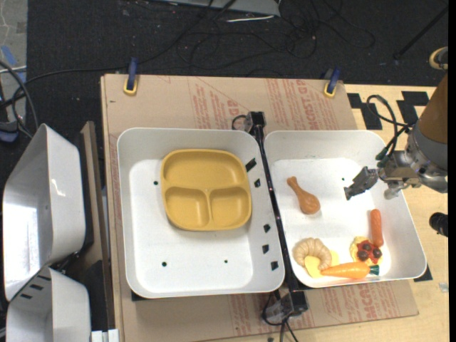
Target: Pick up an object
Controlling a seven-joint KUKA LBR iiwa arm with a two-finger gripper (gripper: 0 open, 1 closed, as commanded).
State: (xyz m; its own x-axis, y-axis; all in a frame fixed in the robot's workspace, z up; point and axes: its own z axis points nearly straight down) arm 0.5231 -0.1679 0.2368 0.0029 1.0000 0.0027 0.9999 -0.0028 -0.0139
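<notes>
Black two-finger gripper [360, 182]: fingers apart, nothing btwn them, hovering over right white bin [324, 148]. Brown toy drumstick [303, 196] lies to its left; orange sausage [375, 226] near, w/ carrot [345, 268] by front wall.

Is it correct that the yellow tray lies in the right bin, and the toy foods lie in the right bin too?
Not fully. The camera view shows the yellow tray in the left bin, not the right one. The rest holds: the toy foods, such as the drumstick and the carrot, lie in the right bin.
</notes>
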